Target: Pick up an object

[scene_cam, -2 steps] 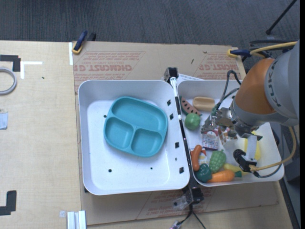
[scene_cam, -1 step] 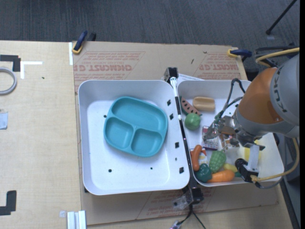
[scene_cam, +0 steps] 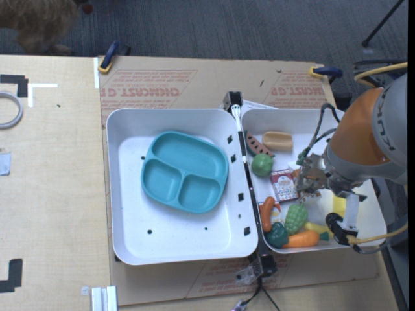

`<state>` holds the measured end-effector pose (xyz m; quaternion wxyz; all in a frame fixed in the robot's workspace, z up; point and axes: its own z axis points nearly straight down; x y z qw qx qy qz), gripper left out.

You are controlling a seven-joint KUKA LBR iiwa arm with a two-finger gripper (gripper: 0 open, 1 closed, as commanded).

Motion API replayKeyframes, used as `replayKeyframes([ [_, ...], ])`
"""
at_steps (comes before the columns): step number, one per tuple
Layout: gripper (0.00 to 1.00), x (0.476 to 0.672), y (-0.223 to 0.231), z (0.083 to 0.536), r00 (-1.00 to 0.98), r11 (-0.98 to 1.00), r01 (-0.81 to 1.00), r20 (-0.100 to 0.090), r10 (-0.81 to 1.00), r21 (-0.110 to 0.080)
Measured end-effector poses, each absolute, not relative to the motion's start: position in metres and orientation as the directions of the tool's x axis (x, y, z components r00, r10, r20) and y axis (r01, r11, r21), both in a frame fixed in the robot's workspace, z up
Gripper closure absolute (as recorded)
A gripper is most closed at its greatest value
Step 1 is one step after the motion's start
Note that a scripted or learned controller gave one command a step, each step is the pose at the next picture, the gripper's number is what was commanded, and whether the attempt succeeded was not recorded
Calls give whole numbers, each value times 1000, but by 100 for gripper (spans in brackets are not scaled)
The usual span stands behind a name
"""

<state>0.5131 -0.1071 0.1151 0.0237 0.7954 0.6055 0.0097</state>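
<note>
The right bin [scene_cam: 285,116] holds several toy foods: a tan bread piece [scene_cam: 277,140], a green round fruit [scene_cam: 262,165], a red and white packet [scene_cam: 283,186], a bumpy green piece [scene_cam: 296,218], an orange carrot [scene_cam: 301,240], a dark green piece [scene_cam: 276,234] and a yellow piece [scene_cam: 339,205]. My gripper [scene_cam: 310,181] hangs low over the middle of this bin, just right of the packet and above the bumpy green piece. The wrist hides its tips.
The left bin [scene_cam: 126,193] holds a teal divided plate [scene_cam: 185,172]. The grey arm with its orange band [scene_cam: 360,141] covers the right bin's right side. A black clamp [scene_cam: 233,100] sits where the bins meet. Cardboard lies under both bins.
</note>
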Motion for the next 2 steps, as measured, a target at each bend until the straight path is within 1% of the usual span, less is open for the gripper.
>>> replayKeyframes([
  [1, 0, 513, -106, 115, 265, -264, 963, -12, 964, 49],
  [2, 0, 530, -101, 102, 81, -81, 996, -13, 997, 22],
])
